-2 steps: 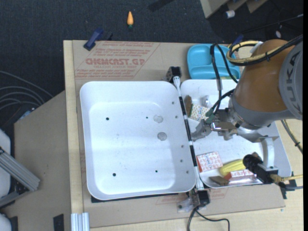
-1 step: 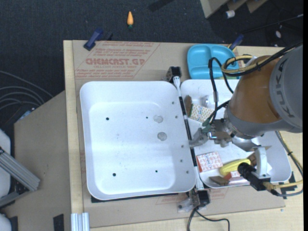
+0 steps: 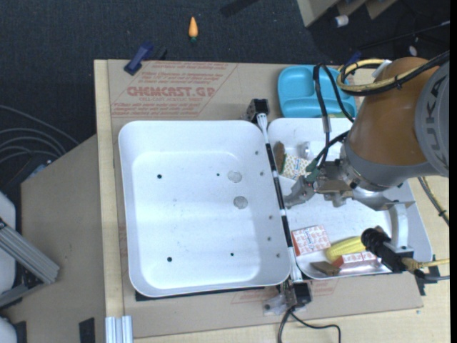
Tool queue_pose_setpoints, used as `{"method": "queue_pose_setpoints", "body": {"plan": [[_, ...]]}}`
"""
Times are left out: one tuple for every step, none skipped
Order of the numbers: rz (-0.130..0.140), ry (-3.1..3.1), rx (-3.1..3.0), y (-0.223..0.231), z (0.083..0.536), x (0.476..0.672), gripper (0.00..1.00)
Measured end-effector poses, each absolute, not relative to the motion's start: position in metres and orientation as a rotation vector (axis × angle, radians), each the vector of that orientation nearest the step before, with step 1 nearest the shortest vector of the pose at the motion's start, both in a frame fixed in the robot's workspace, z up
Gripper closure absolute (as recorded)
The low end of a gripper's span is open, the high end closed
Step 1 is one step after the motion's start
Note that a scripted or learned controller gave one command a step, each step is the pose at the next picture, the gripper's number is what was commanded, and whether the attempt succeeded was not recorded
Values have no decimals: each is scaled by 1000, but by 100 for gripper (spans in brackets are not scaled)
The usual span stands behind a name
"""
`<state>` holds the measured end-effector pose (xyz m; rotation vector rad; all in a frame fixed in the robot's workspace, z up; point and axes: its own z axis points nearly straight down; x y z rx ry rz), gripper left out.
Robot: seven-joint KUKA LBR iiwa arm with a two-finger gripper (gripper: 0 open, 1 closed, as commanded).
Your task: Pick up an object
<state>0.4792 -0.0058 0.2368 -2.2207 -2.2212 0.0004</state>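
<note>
Several small things lie in the right bin (image 3: 303, 128): a speckled packet (image 3: 294, 166) just beside the tool (image 3: 300, 191), a red-and-white card (image 3: 308, 240) and a yellow tube (image 3: 346, 247) nearer the front. The tool, low by the divider (image 3: 280, 213), should centre over the packet before closing. The arm (image 3: 393, 134) hides the bin's middle; whether the tool is spread or pinched, I cannot tell.

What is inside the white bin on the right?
A red-and-white box, a yellow thing and a small speckled packet lie in the right bin. The robot arm covers the bin's middle, so anything under it is hidden.
</note>
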Motion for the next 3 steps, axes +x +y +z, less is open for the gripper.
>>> {"method": "queue_pose_setpoints", "body": {"plan": [[0, -2222, -2221, -6, 247, 480, 100], [1, -2222, -2220, -5, 246, 479, 0], [0, -2223, -2220, -5, 256, 480, 100]]}}
